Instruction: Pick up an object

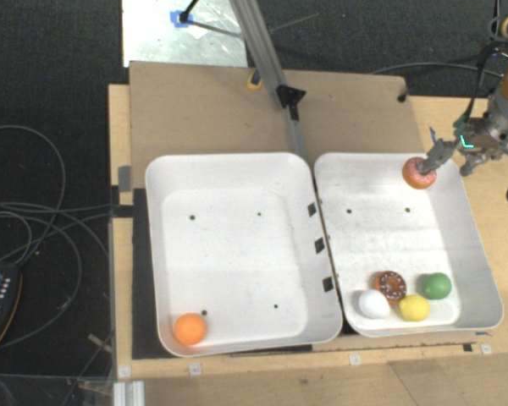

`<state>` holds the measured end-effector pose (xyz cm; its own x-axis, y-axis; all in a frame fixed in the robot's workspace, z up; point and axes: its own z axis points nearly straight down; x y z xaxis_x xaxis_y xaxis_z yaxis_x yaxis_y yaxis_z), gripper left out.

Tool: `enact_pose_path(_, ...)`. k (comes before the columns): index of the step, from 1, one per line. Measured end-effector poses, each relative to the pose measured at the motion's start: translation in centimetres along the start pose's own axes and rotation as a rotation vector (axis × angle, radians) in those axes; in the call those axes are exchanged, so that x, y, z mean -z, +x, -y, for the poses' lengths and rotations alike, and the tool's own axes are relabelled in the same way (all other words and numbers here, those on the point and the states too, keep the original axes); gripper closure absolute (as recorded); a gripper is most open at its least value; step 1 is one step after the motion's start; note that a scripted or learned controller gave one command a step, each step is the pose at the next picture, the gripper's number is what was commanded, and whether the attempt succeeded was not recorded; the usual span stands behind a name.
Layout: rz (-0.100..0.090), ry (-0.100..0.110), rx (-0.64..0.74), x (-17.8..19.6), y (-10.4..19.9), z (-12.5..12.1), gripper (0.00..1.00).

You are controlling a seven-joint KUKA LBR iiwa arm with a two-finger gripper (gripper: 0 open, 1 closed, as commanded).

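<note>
So the arm [504, 117] comes in from the right, and its tool [447, 154] sits over the far right corner of the right bin [466, 218]. There's a pink frosted donut [419, 174] right at the tip of the nearer finger, touching it or very nearly. Whether the donut is actually pinched between both fingers I honestly can't tell: one finger points at it, the other sticks out further right with a gap between them, so the tool looks spread rather than pressed together. The donut is at the bin's far rim, and I can't tell if it's lifted or resting there.

The rest of the right bin's stuff is bunched along the near edge: a chocolate donut with sprinkles [391, 285], a white ball [373, 304] just in front and left of it, a yellow ball [414, 308] beside that, and a green ball [437, 286] at the right end. They're all touching or nearly so.

The left bin [165, 227] has one orange ball [190, 329] in its near left corner, well apart from everything else. Both bins sit side by side on the brown worktop [203, 108], with cables [34, 227] on the dark floor to the left.
</note>
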<state>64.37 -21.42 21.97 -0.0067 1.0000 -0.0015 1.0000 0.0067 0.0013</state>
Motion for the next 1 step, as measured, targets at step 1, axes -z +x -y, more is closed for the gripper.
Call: enact_pose_path(1, -0.002, 0.003, 0.000, -5.16, -0.01, -1.01, 0.00)
